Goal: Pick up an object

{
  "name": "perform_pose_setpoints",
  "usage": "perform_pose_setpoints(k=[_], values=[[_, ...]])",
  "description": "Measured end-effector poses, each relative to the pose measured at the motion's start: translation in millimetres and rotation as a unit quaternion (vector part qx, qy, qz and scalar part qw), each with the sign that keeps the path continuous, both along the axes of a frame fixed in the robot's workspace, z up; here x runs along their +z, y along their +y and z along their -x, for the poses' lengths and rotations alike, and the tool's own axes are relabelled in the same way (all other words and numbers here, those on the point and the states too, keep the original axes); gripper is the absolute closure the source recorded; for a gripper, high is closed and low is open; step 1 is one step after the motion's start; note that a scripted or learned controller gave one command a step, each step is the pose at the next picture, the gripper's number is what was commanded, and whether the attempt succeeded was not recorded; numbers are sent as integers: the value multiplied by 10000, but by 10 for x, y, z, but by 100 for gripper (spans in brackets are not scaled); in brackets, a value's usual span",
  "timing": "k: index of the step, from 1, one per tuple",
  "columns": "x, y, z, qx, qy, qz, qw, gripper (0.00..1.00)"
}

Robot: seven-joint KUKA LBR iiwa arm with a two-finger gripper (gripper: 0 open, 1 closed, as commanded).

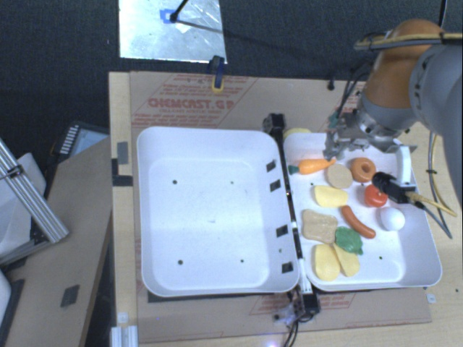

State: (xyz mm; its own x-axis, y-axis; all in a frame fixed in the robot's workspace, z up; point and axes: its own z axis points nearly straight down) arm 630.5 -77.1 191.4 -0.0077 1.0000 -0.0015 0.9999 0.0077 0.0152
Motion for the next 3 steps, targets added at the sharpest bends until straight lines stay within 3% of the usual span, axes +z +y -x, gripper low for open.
perform_pose_setpoints(k=[1,2,3], values=[[1543,680,-320,26,-38,-14,10000,100],[44,1243,-366,5,109,-15,9999,100],[1577,1914,-396,21,-21,-32,10000,100]])
